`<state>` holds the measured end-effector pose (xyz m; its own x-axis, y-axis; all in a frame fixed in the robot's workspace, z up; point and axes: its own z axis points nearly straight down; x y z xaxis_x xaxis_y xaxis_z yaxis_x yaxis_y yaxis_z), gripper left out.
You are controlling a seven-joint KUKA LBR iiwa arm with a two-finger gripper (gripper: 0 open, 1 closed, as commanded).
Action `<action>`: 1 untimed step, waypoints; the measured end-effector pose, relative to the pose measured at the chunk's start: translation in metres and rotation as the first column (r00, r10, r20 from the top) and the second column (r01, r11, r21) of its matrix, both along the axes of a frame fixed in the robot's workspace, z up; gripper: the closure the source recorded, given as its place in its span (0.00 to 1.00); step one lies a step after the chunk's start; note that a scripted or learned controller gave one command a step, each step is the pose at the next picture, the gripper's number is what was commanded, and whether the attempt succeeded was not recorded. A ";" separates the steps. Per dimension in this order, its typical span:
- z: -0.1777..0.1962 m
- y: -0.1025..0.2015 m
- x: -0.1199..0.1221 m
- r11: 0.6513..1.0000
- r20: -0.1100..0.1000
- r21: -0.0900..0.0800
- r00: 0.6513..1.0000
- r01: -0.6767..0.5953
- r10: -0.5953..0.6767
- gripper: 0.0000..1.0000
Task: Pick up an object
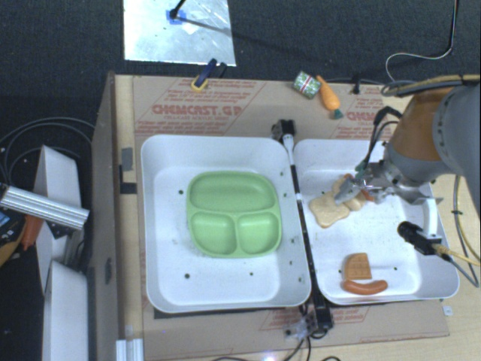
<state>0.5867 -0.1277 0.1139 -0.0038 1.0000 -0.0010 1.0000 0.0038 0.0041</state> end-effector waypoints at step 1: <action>-0.022 -0.005 0.060 1.000 -0.002 0.000 1.000 -0.001 0.001 0.00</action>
